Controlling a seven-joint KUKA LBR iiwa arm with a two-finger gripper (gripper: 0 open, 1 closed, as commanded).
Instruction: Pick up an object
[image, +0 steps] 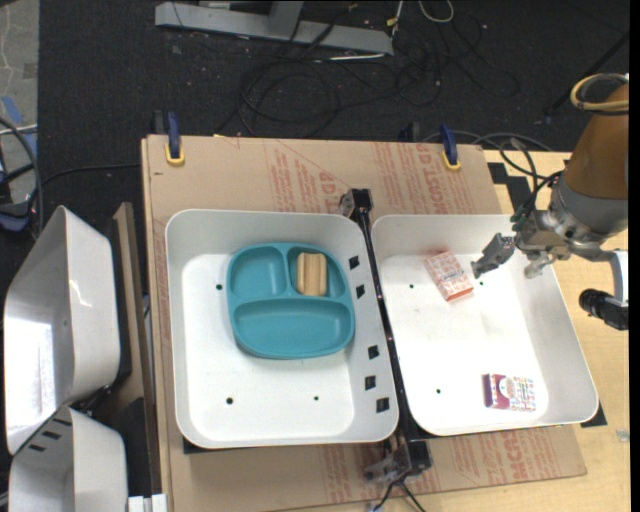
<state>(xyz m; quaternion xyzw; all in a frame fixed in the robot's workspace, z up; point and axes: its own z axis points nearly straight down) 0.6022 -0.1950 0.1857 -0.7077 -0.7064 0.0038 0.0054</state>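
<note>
Brown cardboard sheet (262, 172) printed in unreadable red lettering, on dark cable-strewn floor (90, 90) — two-finger gripper (512, 260), fingers apart and clamping nothing, near small pink-patterned packet (447, 276).

You have bright, even light from above: the left bin (200, 400) and right bin (545, 330) glare mildly, shadows under the teal tray (245, 335) are soft, the floor (100, 80) is dim, the tool (492, 256) slightly blurred.

Pink packet (447, 275) — flat in the right bin (470, 340).
</note>
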